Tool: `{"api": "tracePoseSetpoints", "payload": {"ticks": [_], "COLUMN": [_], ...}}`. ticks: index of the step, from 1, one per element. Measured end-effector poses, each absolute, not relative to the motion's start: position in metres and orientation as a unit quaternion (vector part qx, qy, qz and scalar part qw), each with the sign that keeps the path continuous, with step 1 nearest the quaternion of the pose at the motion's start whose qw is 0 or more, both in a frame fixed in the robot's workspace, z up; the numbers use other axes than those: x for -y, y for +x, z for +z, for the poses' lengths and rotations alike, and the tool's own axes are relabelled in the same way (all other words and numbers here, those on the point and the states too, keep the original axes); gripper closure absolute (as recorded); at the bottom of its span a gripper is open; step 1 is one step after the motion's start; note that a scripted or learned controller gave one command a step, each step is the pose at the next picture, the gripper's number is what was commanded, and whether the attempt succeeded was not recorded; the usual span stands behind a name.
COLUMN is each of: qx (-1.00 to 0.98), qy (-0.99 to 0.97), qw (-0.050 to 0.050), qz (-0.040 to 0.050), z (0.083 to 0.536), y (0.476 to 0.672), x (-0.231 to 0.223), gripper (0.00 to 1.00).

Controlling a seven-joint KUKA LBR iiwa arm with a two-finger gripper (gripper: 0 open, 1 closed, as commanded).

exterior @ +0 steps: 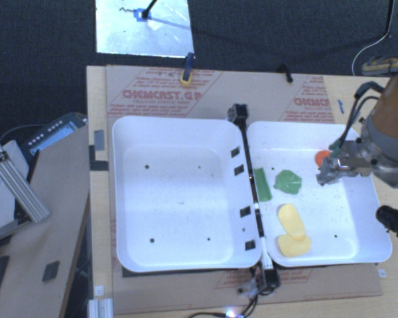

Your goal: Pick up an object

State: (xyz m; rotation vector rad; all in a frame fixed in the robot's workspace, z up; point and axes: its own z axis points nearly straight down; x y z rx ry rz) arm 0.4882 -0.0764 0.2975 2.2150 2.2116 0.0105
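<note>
Gripper [327,172] sits low over the right bin [365,247], near its far right side, right next to a small orange ball [322,157]. Honestly can't tell from here if it's grabbing anything. In that bin there's a green strip [262,184] lying along the left wall, long axis running front to back, a green leaf-shaped thing [288,181] beside it, and two yellow pieces [292,230] nearer the front, overlapping, maybe bananas. Left bin [179,191] is white with small holes. Both sit on a brown board [159,93] printed "CHEMCAST GP" in red. Dark carpet [285,18] beyond, with a shiny metal sheet [142,18] on it.
</note>
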Motion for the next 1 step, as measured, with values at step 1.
{"api": "tracePoseSetpoints", "payload": {"ticks": [1], "qx": [-0.704], "qy": [0.710], "qw": [0.000], "qz": [-0.0021], "z": [0.2300], "y": [0.4849], "x": [0.1733], "gripper": [1.00]}}
